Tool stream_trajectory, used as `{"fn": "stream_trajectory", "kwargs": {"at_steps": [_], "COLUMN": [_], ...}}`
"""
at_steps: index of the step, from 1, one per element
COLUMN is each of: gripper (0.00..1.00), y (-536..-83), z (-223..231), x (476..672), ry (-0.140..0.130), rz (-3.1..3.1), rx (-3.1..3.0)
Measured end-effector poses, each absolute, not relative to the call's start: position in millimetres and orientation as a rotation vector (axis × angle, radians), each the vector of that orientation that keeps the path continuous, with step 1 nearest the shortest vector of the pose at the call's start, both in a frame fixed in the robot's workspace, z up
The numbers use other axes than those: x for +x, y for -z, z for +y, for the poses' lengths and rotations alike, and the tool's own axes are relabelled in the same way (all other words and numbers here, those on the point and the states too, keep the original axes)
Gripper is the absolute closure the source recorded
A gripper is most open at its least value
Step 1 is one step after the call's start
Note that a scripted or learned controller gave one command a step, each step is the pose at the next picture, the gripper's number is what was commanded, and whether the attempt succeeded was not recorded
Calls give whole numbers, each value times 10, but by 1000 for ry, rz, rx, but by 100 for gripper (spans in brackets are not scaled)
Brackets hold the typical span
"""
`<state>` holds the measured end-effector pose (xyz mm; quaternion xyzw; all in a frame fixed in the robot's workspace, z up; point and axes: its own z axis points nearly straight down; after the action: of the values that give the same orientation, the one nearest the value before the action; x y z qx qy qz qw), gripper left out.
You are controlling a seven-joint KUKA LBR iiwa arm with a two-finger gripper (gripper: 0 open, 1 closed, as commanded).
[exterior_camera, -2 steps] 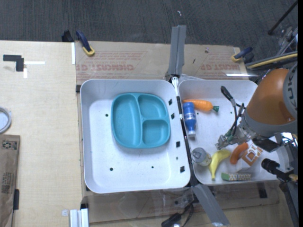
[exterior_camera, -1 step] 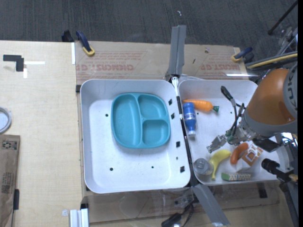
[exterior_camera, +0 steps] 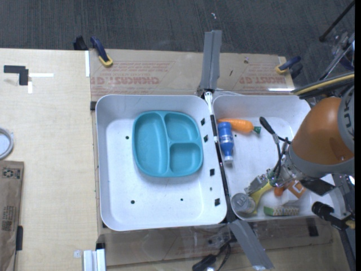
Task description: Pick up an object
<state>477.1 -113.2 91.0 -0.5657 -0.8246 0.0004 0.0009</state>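
Note:
My gripper (exterior_camera: 269, 182) is low over the front part of the right bin (exterior_camera: 248, 103), under the arm's orange band (exterior_camera: 321, 131). It hangs right over a cluster of small objects. A yellow curved piece (exterior_camera: 259, 193) lies just below it, and a small orange piece (exterior_camera: 280, 191) sits beside it. A round grey cup (exterior_camera: 242, 203) rests at the bin's front left. A green and white brush (exterior_camera: 281, 210) lies along the front wall. Farther back are a blue bottle (exterior_camera: 225, 140), an orange carrot (exterior_camera: 240, 125) and a black utensil (exterior_camera: 269, 128).
The left bin (exterior_camera: 113, 168) holds a teal divided plate (exterior_camera: 168, 143). A grey divider post (exterior_camera: 212, 58) stands behind the two bins. Clamps (exterior_camera: 101, 52) grip the cardboard at the back. A roll of tape (exterior_camera: 3, 144) lies at the far left of the bench.

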Motion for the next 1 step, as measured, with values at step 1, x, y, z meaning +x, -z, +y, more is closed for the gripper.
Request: {"fn": "stream_trajectory", "kwargs": {"at_steps": [1], "gripper": [100], "y": [-1006], "z": [-1142], "x": [4788], "ry": [1], "rz": [-2589], "rx": [-1782]}}
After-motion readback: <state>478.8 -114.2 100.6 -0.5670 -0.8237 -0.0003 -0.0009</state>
